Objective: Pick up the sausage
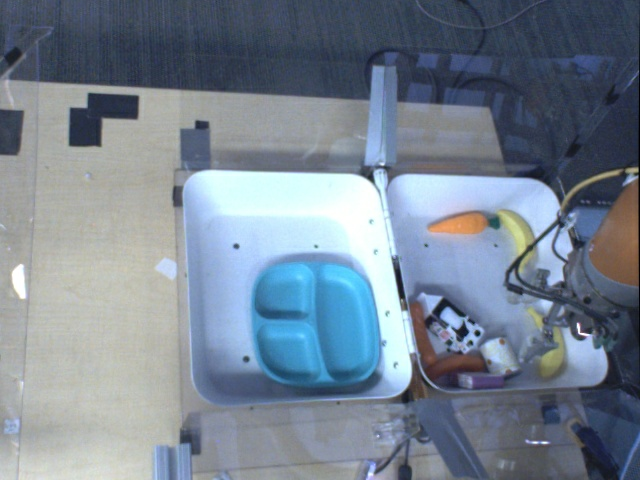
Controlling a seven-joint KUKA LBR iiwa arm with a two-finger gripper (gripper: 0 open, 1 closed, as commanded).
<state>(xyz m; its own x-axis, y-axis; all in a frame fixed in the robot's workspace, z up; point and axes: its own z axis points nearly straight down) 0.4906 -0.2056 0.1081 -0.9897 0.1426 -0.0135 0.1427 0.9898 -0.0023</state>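
Even, fairly bright overhead light whitens both bins (300,193) almost to glare, a soft shadow hugs the blue tray (316,322) well left of the gripper (560,330), and the whole picture is slightly soft and grainy.

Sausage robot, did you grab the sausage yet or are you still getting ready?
Nothing looks done yet: the sausage lies against the left wall of the right bin, next to the black-and-white toy. In hand: the gripper sits low at the bin's right side, near a banana, apart from the sausage. Left: reach across, grasp it and lift.
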